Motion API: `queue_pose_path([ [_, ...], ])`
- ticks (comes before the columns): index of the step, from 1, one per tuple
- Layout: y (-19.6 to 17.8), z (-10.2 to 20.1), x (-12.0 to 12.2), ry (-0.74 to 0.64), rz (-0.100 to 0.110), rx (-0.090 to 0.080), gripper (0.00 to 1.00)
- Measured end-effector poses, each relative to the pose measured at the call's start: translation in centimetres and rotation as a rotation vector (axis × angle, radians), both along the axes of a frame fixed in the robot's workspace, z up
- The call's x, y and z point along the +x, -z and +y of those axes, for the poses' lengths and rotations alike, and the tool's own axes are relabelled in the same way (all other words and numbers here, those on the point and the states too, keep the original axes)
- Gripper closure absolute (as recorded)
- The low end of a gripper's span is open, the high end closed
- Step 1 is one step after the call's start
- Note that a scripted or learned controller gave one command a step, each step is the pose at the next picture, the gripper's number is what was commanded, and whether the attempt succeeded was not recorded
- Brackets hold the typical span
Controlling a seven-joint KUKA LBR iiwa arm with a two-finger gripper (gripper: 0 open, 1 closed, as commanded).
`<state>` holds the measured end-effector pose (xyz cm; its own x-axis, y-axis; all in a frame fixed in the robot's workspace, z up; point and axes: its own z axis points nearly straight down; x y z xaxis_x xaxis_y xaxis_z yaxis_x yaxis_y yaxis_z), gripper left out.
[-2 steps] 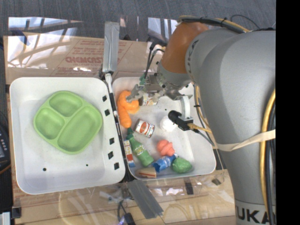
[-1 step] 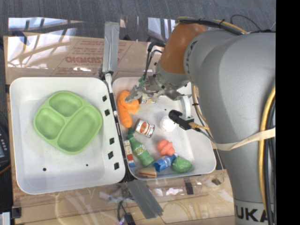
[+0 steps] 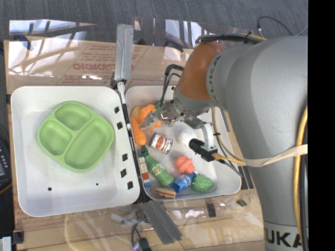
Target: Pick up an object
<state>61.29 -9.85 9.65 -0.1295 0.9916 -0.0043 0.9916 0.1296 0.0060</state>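
Grey arm [image 3: 272, 114] looms over white bins [image 3: 31, 192] on cardboard-covered bench [image 3: 78, 61], grey carpet [image 3: 104, 1] beyond; jaws' state unclear.

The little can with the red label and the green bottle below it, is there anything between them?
No. In the camera view, only bare white bin floor lies between the small can and the green bottle.
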Motion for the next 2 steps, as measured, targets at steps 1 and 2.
queue_pose_path([
  [1,-0.9,0.1,0.0,-0.004,0.004,0.001,1.00],
  [2,-12.1,3.8,1.3,0.025,0.004,0.004,1.00],
])
